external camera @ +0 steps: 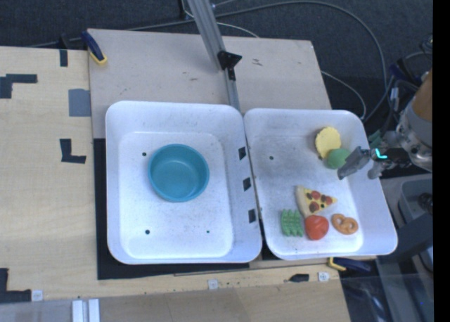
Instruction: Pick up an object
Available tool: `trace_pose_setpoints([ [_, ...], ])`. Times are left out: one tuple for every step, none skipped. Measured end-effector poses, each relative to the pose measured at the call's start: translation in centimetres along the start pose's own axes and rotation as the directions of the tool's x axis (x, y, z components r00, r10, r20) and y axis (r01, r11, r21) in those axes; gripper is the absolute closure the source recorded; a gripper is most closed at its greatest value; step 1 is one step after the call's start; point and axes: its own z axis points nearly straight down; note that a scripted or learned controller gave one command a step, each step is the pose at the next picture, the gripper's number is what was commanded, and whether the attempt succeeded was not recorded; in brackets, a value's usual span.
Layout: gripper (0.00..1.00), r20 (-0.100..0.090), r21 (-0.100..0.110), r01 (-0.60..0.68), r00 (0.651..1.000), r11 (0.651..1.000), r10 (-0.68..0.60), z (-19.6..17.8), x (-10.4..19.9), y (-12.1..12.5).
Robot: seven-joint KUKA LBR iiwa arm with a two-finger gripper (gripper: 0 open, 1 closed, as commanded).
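The right bin (281,131) holds several small toy foods. A yellow piece (327,140) lies at its far right, with a green ball (337,157) touching it just in front. Nearer the front are a pizza slice (313,201), a green ridged piece (291,222), a red tomato (317,227) and a pretzel (344,224). My gripper (358,162) hangs over the right rim of this bin, right beside the green ball. I see nothing held in it.
The left bin (126,173) holds a blue bowl (178,172). A slanted metal bar (207,22) comes down to the gap between the bins. Cables (365,46) run behind the right bin. A yellow clamp (95,50) sits at the bench's far left corner.
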Motion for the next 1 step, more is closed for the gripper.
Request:
trace_pose_setpoints([
  [0.0,0.0,0.0,0.0,1.0,1.0,0.0,0.0,0.0,0.0],
])
